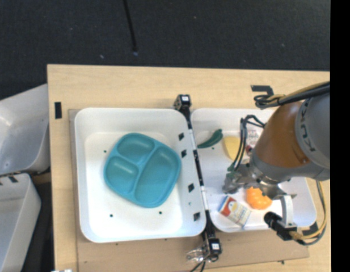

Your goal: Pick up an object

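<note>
Arm: the grey arm (294,140) with its orange band reaches in from the right and hangs low over the right bin (204,123), covering much of it.
Gripper: the gripper (238,181) sits down near the bin's middle, just left of the orange object; whether it is wide, narrow or holding anything, I cannot tell, the wrist hides it.
Orange object: a small round orange object (256,197) lies toward the right bin's front edge, tight beside the gripper body.
Small box: a white box with red and blue print (234,209) lies tilted at the front edge of the right bin, just left of the orange object.
Green piece: a slim green item (211,139) lies near the right bin's back-left corner.
Yellow piece: a pale yellow object (232,146) lies just right of the green one, partly behind cables.
Left bin: the left bin (84,152) carries a teal divided plate (142,169), lying flat around its middle.
</note>
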Controlling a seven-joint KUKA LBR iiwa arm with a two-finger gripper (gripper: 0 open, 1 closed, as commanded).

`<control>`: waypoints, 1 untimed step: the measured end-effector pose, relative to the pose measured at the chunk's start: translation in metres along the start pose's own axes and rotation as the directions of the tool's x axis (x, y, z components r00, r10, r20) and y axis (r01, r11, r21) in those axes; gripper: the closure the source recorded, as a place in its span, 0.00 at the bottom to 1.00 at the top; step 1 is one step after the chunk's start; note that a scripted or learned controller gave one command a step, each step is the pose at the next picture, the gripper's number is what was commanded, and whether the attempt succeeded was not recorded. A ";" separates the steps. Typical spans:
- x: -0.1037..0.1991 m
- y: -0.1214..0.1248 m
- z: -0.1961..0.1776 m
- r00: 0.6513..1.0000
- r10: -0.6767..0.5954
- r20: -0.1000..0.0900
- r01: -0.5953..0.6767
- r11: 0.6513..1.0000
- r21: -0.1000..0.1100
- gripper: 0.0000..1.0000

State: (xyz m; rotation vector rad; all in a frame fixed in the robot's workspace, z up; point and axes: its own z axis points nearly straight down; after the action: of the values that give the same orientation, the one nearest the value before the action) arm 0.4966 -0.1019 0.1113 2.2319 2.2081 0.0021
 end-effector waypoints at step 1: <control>-0.011 0.004 -0.049 1.000 -0.003 0.001 0.003 1.000 -0.004 1.00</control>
State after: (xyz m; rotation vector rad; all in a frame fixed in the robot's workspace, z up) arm 0.5006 -0.1125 0.1598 2.2263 2.2085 0.0048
